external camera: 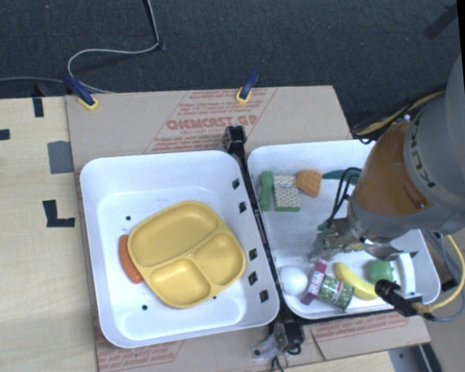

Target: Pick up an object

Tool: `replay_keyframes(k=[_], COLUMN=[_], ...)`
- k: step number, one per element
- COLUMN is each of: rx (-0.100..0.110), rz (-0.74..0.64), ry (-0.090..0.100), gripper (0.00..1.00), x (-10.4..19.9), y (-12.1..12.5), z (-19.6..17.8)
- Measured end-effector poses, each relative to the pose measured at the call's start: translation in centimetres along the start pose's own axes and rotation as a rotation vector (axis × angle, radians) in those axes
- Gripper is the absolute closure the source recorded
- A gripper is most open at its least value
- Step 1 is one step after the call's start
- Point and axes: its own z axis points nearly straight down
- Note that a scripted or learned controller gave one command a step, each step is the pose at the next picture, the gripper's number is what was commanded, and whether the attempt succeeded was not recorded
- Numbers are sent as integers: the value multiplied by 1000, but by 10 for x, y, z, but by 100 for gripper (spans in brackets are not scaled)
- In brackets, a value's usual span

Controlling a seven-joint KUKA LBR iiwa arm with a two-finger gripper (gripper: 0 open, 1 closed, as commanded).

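Setting: dark carpet at the top, a light wooden bench below it, and a brown cardboard sheet (210, 122) printed in red under two white bins.
Left bin (102, 193): holds a yellow divided tray (186, 252) lying at a slant; an orange object (128, 260) peeks out from under the tray's left edge.
Right bin (335, 151): holds the small objects and receives the arm.
Arm (416, 176): grey with an orange band, reaching in from the right and covering much of the bin's right half.
Pincer (334, 241): low in the middle of the right bin; whether its fingers are wide or narrow cannot be told, and nothing can be made out between them.
Banana (354, 282): yellow, lying just below the pincer near the bin's front wall.
Small packet (318, 282): purple and white, just left of the banana and below the pincer, touching a green patterned item (336, 292).
White ball (293, 280): front left corner of the right bin, left of the packet.
Green object (379, 271): just right of the banana, beside the arm.
Green-edged sponge (282, 192): upper left of the right bin, well apart from the pincer.
Orange lump (309, 183): just right of the sponge.
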Motion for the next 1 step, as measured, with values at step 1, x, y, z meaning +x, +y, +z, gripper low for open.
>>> replay_keyframes(k=[1], rx=[0], rz=[0], ry=[0], gripper=[0], x=[0], y=[0], z=[0])
